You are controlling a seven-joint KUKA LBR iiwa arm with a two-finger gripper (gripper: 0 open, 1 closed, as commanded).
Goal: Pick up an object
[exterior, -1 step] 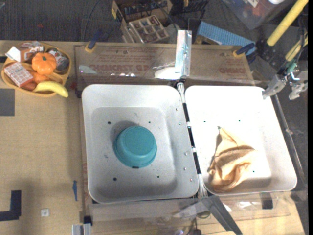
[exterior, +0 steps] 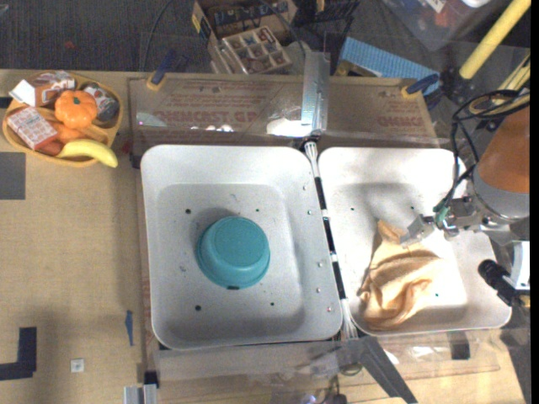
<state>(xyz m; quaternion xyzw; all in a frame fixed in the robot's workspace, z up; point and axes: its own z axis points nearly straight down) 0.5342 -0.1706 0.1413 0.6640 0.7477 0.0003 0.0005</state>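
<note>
A crumpled tan cloth [exterior: 399,281] lies in the right white bin [exterior: 370,175], toward its front. One corner of the cloth rises toward my gripper [exterior: 412,233], which hangs low over the bin at the cloth's upper right edge. The tip of the gripper meets or overlaps that raised corner. A teal bowl [exterior: 234,251] rests upside down in the middle of the left white bin [exterior: 168,183], far from the gripper.
The grey arm with its orange band [exterior: 512,154] reaches in from the right over the right bin's edge. A dish of toy fruit and small boxes [exterior: 61,118] sits on the bench at the far left. Cardboard walls [exterior: 227,106] stand behind both bins.
</note>
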